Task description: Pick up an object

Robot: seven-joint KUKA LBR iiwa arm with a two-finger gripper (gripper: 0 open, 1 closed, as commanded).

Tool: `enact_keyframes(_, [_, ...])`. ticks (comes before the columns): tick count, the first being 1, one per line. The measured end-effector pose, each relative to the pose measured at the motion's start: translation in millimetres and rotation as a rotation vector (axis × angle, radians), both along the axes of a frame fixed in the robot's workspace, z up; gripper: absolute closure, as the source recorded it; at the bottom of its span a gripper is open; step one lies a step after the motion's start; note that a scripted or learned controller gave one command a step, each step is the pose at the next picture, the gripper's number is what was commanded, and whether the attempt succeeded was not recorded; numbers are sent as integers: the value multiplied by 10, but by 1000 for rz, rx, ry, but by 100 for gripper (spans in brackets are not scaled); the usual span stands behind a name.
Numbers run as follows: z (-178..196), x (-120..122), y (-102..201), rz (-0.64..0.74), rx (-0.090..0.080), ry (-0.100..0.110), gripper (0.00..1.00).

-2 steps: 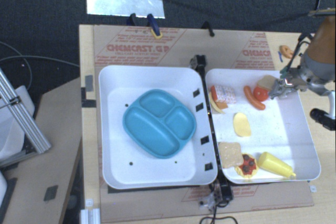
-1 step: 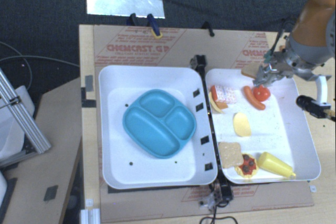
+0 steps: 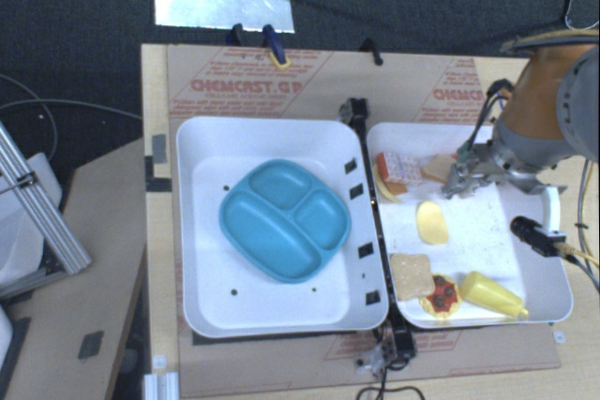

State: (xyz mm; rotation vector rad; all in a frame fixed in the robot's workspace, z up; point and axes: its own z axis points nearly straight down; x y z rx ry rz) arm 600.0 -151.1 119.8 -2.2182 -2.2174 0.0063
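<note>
We see the arm (image 3: 553,98) coming in from the right, bent low over the back of the right bin (image 3: 544,244). Left bin (image 3: 202,201) holds one thing, a blue divided plate (image 3: 284,218), lying flat and a bit skewed, roughly centred.

Right bin has the small stuff. Back left corner: a red-and-white packet (image 3: 397,170), with an orange-edged piece just below it. Next to that, a tan flat piece (image 3: 437,169). Middle: a pale yellow oval (image 3: 431,223), long axis running roughly front to back. Front: a beige bread-like slice (image 3: 411,274), a red-and-yellow toy (image 3: 442,294) touching its corner, and a yellow bottle-shaped item (image 3: 491,294) lying on its side, long axis pointing left-back to right-front.

The gripper (image 3: 462,178) is down near the bin floor, just right of the tan piece. We can't tell how far the fingers are spread; too small and dark. Nothing visibly between them.

Key relation: tan piece lies immediately to the gripper's left, almost touching; yellow oval is near, toward the front and slightly left. We'd judge the tan piece the likely target, flat, so hard to pinch.
</note>
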Motion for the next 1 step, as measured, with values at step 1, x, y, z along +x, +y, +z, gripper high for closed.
enact_keyframes(1, [-378,-500,-67,-1,1,-2,100])
